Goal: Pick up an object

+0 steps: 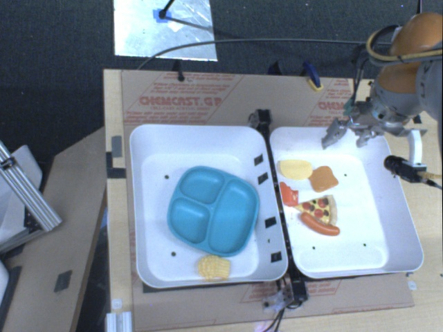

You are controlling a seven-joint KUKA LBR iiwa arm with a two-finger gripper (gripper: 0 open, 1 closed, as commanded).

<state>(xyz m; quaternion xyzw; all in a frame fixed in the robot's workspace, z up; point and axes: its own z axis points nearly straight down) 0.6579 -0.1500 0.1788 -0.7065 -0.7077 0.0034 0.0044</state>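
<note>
From the camera view, the gripper (348, 134) hung over the far rim of the right bin (398, 206), its two fingers spread apart with nothing between them. That open stance suited an approach, I judged: the jaws were ready to drop over something, not carrying anything.

The candidate objects lay below and toward the near side of the jaws, clustered in the left half of the right bin. Nearest to the jaws was a pale yellow flat piece (295, 169), and just beside it, touching or nearly so, a brown toy piece (323, 178). Farther from the jaws sat a pizza slice (322, 205), with a red sausage (320, 224) just beyond it and a small red-orange piece (288, 194) against the bin's left wall. Being packed close, any grasp there risked nudging a neighbour.

Well apart from the jaws, across the divider, the left bin (149, 185) held a blue divided plate (212, 209) and, beside its near edge, a yellow corn piece (214, 267). These seemed too distant to be the intended target. The brown piece, standing a little proud, looked the easiest to pinch.
</note>
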